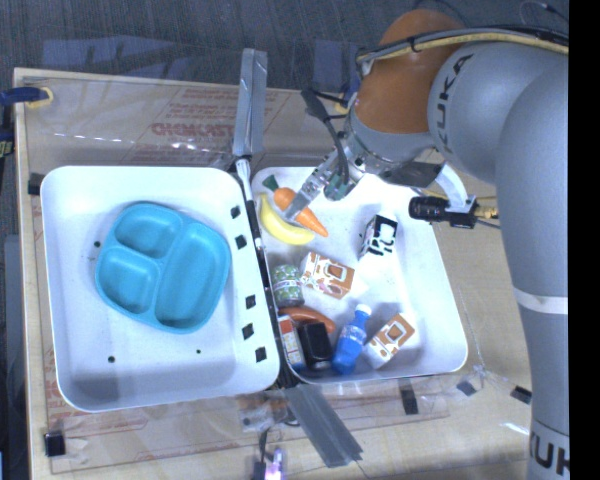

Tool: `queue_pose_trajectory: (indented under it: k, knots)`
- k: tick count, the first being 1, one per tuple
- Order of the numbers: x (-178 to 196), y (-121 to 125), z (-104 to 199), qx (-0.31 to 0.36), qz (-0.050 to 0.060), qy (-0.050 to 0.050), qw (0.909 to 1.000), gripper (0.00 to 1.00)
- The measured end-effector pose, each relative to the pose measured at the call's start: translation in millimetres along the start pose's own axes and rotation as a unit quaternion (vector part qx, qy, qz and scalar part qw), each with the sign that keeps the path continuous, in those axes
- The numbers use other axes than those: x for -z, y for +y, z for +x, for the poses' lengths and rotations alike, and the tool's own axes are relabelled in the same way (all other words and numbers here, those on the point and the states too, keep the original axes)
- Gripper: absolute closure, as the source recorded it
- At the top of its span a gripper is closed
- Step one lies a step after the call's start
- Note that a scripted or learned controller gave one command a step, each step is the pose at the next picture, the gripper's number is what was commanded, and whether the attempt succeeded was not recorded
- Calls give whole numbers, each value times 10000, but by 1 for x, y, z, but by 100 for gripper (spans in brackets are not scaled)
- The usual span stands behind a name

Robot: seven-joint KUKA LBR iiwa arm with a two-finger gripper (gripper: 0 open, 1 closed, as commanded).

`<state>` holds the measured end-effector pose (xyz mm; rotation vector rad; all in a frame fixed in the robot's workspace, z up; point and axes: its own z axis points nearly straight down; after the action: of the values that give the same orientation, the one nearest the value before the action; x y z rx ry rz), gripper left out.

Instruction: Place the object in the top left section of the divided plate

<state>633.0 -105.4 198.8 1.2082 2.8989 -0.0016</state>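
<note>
A blue divided plate [163, 265] lies in the left bin [70, 348]; its top left section [148, 230] holds nothing. My gripper [302, 202] is low in the far left corner of the right bin [442, 298], its tip right over an orange carrot [317, 224] and a yellow banana [283, 229] that lie together. The tip hides part of the carrot, and I cannot make out whether anything is gripped.
The right bin also holds a black-and-white carton [379, 236], an orange-and-white carton [327, 276], a green can [287, 285], a blue bottle [352, 336], a small carton [392, 336] and a dark red item [310, 333]. A ridge [248, 258] divides the bins.
</note>
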Motion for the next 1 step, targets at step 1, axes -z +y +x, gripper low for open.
queue_pose_trajectory:
  k: [1]
  knots:
    - [-6,70,63,674,6,15,9977,100]
